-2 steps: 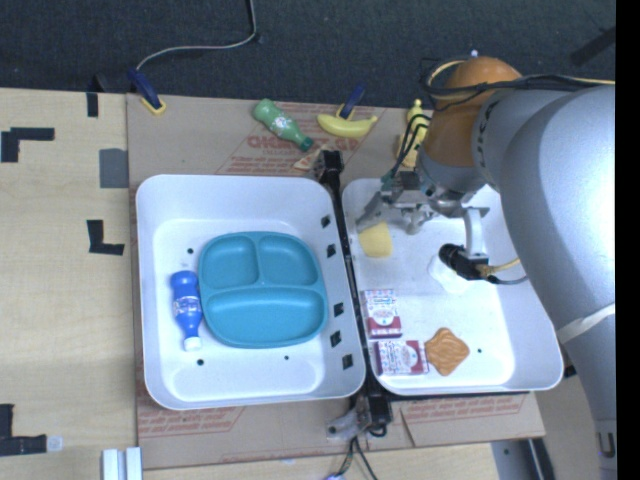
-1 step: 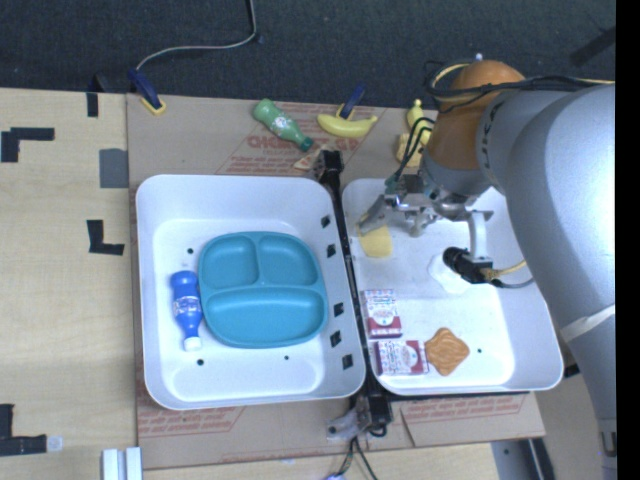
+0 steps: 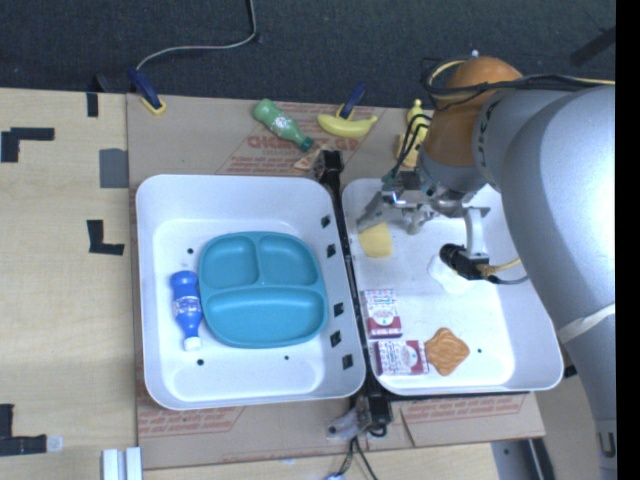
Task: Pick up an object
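Observation:
My gripper (image 3: pixel 392 214) hangs over the upper left part of the right bin (image 3: pixel 520 368), and its fingers look open with nothing between them. A pale yellow block (image 3: pixel 376 241) lies just below it, close to the bin's left wall. Lower in the same bin are two small red and white cartons (image 3: pixel 382 313) (image 3: pixel 398 356) and a brown cookie-shaped piece (image 3: pixel 447 351). A white lump (image 3: pixel 449 272) lies under the arm's wrist cable. The left bin (image 3: pixel 160 368) holds a blue divided plate (image 3: pixel 263 289) and a small blue bottle (image 3: pixel 185 309).
Behind the bins on the cardboard lie a green bottle (image 3: pixel 283 125) and a yellow banana (image 3: pixel 347 124). Blue clamps (image 3: pixel 148 90) hold the cardboard's far edge. The grey arm (image 3: pixel 560 198) covers the right bin's right side.

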### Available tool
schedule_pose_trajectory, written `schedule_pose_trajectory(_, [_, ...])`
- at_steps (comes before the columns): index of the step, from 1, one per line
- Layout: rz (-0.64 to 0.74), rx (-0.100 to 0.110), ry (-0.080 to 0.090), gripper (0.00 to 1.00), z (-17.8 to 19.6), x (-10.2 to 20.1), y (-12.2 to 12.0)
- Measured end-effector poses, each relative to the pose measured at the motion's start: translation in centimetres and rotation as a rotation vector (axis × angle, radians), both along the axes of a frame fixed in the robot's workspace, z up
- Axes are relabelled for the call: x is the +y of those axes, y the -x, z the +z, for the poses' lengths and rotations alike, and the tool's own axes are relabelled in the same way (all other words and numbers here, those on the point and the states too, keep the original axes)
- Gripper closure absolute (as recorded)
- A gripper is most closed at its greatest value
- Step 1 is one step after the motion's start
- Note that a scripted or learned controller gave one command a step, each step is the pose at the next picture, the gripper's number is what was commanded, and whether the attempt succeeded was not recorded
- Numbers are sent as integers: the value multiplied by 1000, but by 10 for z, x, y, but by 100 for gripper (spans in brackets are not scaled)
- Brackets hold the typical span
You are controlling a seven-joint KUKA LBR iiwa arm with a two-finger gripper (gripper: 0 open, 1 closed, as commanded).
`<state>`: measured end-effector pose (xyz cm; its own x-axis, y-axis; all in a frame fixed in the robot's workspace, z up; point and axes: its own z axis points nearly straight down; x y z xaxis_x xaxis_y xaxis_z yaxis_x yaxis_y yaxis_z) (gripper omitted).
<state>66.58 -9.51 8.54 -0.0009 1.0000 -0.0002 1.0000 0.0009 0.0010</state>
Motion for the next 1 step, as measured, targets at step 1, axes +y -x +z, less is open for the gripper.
schedule_pose_trajectory(1, [0, -1, 1, 0, 0, 0, 1])
